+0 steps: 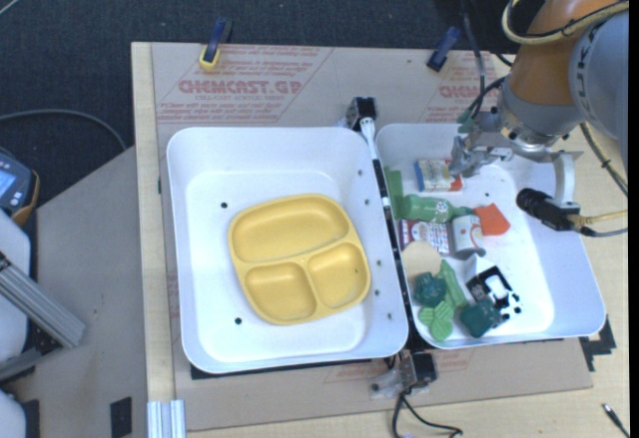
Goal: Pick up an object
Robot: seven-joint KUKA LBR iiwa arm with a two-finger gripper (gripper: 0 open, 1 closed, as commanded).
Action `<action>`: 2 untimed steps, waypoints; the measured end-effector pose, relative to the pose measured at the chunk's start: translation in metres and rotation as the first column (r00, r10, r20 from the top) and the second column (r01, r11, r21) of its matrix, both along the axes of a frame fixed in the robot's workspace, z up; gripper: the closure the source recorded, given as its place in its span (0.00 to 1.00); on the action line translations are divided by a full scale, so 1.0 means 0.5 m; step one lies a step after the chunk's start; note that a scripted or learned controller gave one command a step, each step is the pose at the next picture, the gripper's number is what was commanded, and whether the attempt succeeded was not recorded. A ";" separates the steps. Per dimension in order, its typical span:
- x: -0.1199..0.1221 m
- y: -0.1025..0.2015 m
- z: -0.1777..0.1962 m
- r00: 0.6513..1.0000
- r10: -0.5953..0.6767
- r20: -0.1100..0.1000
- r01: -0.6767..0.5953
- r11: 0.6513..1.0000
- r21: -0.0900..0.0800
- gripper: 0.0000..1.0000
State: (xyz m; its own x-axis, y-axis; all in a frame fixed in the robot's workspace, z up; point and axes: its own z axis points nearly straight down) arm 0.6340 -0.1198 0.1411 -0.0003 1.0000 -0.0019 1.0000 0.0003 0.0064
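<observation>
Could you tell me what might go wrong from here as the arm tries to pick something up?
The gripper sits low over the right white bin, where small items crowd together: closing might catch two things or nudge the orange block aside. The small printed packet beneath it lies flat, so fingers may slide off it.

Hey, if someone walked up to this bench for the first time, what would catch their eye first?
Probably the yellow divided plate, lying alone in the left bin with its three compartments bare. Next, the right bin, which holds a clutter of small things: green toys near its front, an orange piece and a black-and-white item. The gripper hangs over that bin's far end, below the arm's orange band.
</observation>
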 end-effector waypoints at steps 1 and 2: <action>0.019 -0.002 0.095 1.000 0.001 0.001 -0.001 1.000 0.000 1.00; 0.022 -0.002 0.174 1.000 0.001 0.001 -0.001 1.000 0.000 1.00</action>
State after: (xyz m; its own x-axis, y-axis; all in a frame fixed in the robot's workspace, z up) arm 0.6450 -0.1207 0.2281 -0.0012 1.0000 -0.0016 1.0000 0.0012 0.0074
